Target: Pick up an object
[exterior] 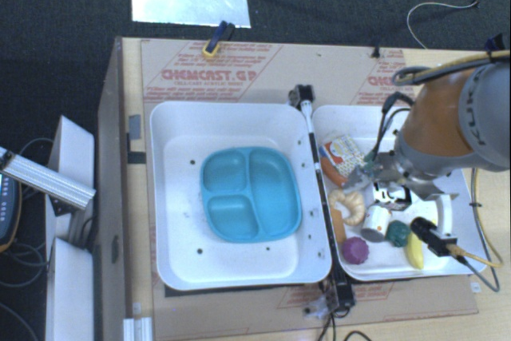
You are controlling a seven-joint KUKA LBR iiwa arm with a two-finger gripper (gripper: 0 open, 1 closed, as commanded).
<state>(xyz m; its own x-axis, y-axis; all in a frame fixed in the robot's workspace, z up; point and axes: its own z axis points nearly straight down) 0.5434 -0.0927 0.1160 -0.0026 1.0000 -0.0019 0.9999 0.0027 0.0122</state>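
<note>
Tool (389, 189) hung low over crowded right bin (351, 124) — finger state cannot be told; left bin (184, 124) occupied centrally by blue tray (250, 194), margins open.

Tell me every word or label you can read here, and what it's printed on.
"CHEMCAST GP", red, repeated across the brown board under the bins; the smaller red lines beneath it are too blurred to read.
Packet in the right bin: has printing, too small to read.

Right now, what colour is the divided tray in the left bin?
Light blue; the divided tray shows best in the camera view.
</note>
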